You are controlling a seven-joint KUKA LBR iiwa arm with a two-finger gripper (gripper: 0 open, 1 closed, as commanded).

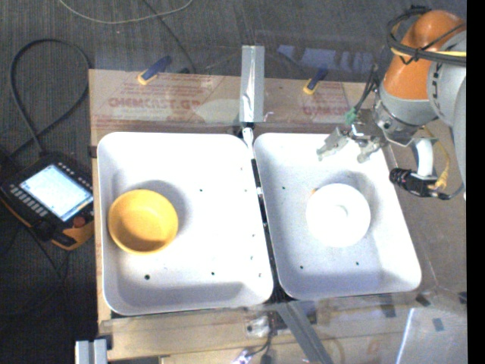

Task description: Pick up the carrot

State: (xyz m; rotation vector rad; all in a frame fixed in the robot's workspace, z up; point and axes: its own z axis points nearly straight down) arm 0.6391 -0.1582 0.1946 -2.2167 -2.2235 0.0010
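Seemingly pincer [348,147] open, holding nthg.

Left bin [220,279] and right bin [394,268]: smooth white plastic, faint sheen. Yellow bowl [143,220], left of frame: matt plastic. White plate [338,214]: smooth, matt. Bench board [174,101], top: brown cardboard-like, printed. Arm [424,59], upper right: glossy orange and grey shell.

Below our open gripper [347,149] we see a white plate [338,214], an orange sliver [312,192] at its edge, and far left a yellow bowl [143,220].
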